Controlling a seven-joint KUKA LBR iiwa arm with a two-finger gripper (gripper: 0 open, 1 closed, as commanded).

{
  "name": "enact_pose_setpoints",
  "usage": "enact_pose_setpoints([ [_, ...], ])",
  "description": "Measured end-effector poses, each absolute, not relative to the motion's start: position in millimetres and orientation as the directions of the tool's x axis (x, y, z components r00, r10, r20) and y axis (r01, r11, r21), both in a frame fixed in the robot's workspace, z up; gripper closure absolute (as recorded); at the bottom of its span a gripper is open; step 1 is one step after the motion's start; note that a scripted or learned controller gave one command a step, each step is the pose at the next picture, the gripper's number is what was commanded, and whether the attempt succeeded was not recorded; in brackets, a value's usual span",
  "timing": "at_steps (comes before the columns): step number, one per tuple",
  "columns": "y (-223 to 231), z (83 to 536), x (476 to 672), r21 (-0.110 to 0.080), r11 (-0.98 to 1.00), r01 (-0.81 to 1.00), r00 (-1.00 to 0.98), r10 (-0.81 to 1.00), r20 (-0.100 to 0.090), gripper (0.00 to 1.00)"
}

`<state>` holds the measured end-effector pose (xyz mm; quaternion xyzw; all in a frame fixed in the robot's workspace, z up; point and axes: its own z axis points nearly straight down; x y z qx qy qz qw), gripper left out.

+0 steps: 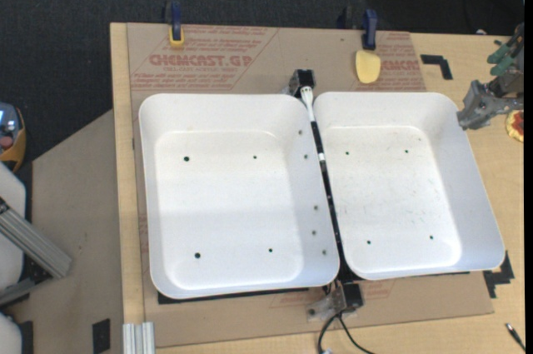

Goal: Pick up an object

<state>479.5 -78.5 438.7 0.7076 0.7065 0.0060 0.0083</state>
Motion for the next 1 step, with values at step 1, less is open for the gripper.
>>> enact_pose_setpoints([
  [1,-43.2,338.7,527.0,-0.006,0.003,1.000,-0.003,1.000,0.001,1.00],
])
